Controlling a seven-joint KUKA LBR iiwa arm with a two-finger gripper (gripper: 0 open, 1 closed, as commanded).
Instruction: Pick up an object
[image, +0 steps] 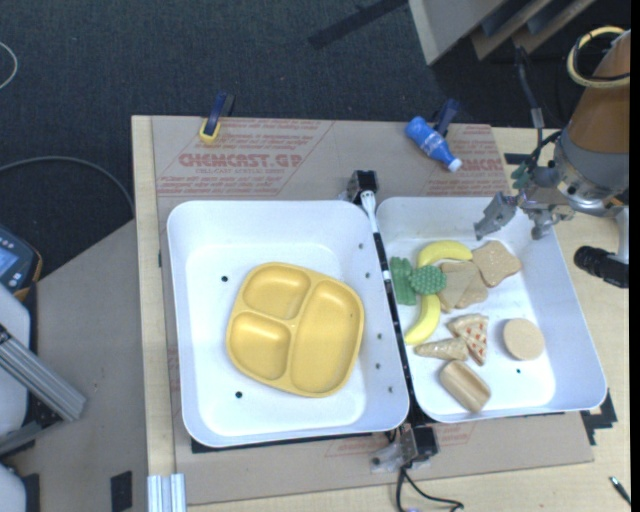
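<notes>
over the right bin (560, 300), the gripper (518, 215) hangs spread and unladen; one yellow tray (295, 328) fills the left bin (200, 300).

Toy food pieces (468, 300) lie clustered in the right bin (570, 330).

The bench (300, 150) bears two white bins (190, 300) (570, 330) side by side and a blue clamp (432, 142).
</notes>
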